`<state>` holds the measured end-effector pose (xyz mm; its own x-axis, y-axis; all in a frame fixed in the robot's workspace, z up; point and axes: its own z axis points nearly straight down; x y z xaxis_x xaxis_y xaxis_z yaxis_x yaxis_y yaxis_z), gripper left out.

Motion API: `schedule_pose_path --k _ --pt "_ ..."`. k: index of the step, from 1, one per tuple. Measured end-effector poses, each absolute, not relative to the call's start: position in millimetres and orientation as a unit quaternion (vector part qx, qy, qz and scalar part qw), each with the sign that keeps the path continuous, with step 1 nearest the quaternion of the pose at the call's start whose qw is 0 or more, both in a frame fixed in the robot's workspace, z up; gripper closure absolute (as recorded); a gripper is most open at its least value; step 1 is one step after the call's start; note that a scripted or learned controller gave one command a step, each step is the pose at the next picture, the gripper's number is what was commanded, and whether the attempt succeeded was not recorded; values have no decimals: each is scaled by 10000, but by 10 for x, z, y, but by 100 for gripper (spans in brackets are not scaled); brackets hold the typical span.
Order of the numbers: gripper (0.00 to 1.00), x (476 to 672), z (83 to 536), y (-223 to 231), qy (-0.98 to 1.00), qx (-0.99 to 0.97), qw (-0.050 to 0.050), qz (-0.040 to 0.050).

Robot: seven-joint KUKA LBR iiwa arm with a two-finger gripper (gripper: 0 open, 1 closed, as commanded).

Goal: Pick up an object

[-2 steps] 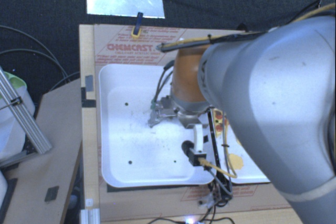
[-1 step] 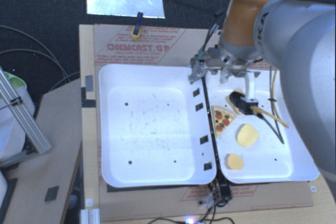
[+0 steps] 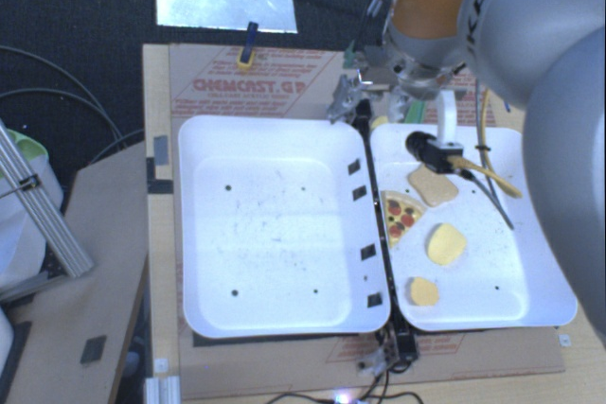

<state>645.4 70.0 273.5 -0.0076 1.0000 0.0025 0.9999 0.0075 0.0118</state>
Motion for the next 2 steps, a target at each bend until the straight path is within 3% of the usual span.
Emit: schedule_pose_path --k 1,2 --pt "0 6183 1202 1366 7103 7039 -43 -32" --pt "0 5038 1553 1654 7101 7040 -37 -18"
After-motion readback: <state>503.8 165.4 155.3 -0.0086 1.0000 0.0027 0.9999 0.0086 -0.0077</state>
